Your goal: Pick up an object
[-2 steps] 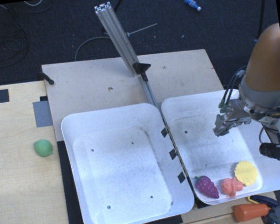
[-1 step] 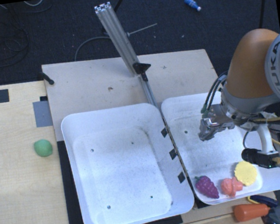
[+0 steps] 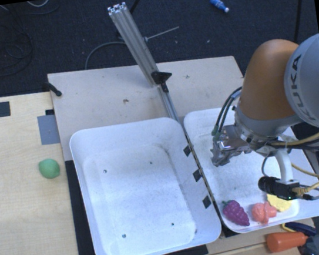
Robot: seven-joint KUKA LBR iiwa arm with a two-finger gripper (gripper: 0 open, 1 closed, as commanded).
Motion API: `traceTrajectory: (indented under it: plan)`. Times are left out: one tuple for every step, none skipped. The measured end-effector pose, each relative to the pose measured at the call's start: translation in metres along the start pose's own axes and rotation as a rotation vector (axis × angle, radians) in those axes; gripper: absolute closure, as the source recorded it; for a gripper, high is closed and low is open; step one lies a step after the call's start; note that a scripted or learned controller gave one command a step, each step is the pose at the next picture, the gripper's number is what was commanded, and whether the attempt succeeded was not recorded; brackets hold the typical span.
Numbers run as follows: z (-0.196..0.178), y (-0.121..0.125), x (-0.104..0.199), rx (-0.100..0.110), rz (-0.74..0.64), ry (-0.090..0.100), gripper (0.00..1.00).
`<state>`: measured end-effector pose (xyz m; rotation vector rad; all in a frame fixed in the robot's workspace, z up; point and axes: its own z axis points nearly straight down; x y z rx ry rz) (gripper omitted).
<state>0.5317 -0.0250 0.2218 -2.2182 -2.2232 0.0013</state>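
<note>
Three toys lay at the right bin's (image 3: 198,125) near edge: grapes (image 3: 236,212), a pink piece (image 3: 263,211), a yellow one (image 3: 279,202). The hand (image 3: 222,151) hovered farther back, grapes nearest, straight toward the near side. Its grip, I couldn't tell.

The grey arm (image 3: 311,86) bears part of its brand lettering, reading "KUKA" sideways.

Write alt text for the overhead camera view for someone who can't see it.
A grey and orange robot arm reaches from the right over the right white bin, where purple grapes, a pink toy and a yellow toy lie at the near edge. A green ball sits on the bench.
</note>
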Motion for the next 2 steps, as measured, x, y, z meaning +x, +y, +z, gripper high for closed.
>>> traceTrajectory:
  plan:
    - [-0.009, -0.008, 0.058, -0.001, -0.001, 0.000, 1.00]
    - [-0.001, -0.017, 0.107, 0.000, -0.001, 0.000, 1.00]
